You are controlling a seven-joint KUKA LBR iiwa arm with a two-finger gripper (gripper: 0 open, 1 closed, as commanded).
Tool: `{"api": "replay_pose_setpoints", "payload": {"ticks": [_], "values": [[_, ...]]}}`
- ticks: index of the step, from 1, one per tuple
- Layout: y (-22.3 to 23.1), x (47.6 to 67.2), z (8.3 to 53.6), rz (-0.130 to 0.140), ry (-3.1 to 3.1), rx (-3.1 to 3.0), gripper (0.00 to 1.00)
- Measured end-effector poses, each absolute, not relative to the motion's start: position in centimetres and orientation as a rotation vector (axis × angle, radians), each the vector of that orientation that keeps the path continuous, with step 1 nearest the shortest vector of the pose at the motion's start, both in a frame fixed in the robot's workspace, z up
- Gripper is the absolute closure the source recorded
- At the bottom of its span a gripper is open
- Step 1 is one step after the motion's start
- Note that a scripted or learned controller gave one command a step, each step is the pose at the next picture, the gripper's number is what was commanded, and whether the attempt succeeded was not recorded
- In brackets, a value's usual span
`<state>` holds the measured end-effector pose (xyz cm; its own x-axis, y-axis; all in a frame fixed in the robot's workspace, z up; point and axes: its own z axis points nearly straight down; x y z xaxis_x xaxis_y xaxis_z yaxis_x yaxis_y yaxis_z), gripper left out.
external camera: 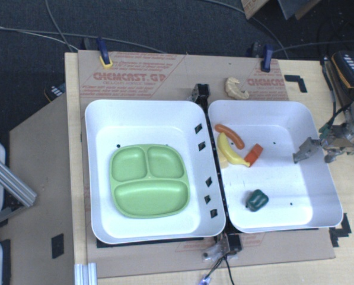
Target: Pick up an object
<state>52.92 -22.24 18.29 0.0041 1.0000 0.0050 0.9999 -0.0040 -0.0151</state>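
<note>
Camera view: left bin (99, 159) holds green tray (149, 180); right bin (295, 159), banana (229, 151).

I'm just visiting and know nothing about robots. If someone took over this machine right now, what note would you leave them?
Gripper: at the right bin's right wall, holding nothing that I can see.
Right bin: hot dog, banana, orange piece clustered at its left side; green pepper near the front.
Left bin: green divided plate.
Done: nothing picked up yet.
Left: choose an object, grasp it, lift.
</note>
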Motion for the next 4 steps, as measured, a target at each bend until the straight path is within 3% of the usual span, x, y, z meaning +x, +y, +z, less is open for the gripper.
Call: {"api": "replay_pose_setpoints", "payload": {"ticks": [1, 3, 4], "values": [[-22.2, 53.3, 19.1, 0.0, -2.221, -2.22, 0.0], [-21.4, 53.0, 8.3, -0.005, -2.218, -2.211, 0.0], [-21.6, 53.0, 9.6, -0.003, -2.221, -2.217, 1.0]]}}
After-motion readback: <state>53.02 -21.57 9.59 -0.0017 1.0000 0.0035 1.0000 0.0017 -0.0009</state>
